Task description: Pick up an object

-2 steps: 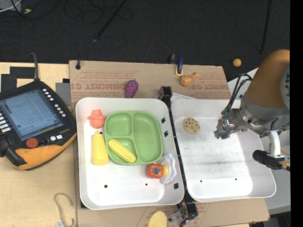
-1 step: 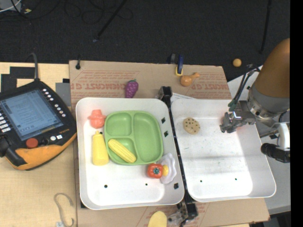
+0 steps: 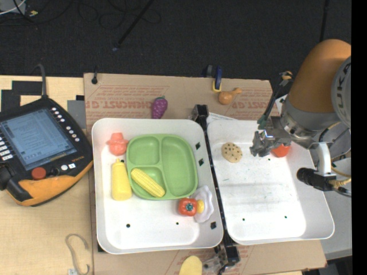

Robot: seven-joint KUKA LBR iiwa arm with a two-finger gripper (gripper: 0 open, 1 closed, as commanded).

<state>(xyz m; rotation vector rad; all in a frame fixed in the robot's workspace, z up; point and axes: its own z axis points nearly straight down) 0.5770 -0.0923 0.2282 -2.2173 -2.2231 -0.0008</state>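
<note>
Over the right bin (image 3: 321, 225), near its upper right quarter, your gripper (image 3: 262, 145) hangs low with the orange-banded wrist above it. At the gripper's right side, partly covered by the wrist hardware, sits a small red-orange object (image 3: 281, 150). Whether the fingers are spread or closed cannot be told from this view, and nothing is plainly seen between them, so treat the object as not yet held.

Findings on surroundings: a cookie (image 3: 232, 152) lies on the same bin floor to the left of the gripper, near but apart from it. The left bin (image 3: 149, 239) carries a green divided plate (image 3: 163, 164) with a corn cob (image 3: 148, 182) on it, a yellow bottle (image 3: 120, 181) just beside the plate, a pink item (image 3: 116, 144) at the top left, and a tomato (image 3: 187, 207) near the lower right.

Recommendations, as judgement only: the red-orange object appears the nearest candidate. Centre the fingers over it rather than beside it, since the tool now looks offset to the object's left. Descend until the tips straddle it close to the bin floor, close gently because a small rounded piece may squirt sideways, then lift straight up and confirm it sits between the fingers before travelling. Keep clear of the bin's right wall and of the cookie.
</note>
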